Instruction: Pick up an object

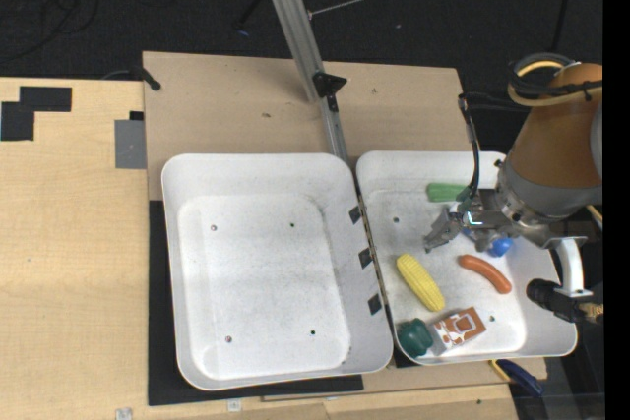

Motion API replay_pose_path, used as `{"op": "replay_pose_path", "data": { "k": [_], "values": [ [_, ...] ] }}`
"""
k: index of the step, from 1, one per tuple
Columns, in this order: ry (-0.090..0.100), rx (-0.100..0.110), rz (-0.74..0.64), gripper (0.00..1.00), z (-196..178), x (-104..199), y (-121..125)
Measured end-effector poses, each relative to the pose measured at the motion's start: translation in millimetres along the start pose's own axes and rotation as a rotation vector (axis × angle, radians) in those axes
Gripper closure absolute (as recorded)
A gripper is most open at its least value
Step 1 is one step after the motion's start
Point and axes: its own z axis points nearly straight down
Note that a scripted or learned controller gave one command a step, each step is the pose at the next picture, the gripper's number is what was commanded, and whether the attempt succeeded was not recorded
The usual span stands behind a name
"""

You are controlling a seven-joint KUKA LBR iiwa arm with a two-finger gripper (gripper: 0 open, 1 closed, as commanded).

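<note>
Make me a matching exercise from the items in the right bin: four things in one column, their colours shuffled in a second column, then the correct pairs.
Things:
1. Corn cob
2. Sausage
3. Long object at the bin's far side, by the gripper
4. Small object under the arm's wrist

Colours:
A. Blue
B. Yellow
C. Green
D. Orange-red

Pairs: 1-B, 2-D, 3-C, 4-A
</note>
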Motion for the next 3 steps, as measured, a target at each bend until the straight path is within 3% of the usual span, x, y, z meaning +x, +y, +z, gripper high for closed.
{"op": "replay_pose_path", "data": {
  "k": [1,2,3],
  "values": [
    [-0.001,-0.005,0.003,0.00,-2.0,-1.1,0.7],
    [0.000,0.002,0.002,0.00,59.2,6.7,3.1],
    [-0.002,-0.005,0.002,0.00,111.0,7.1,3.4]
  ]
}}
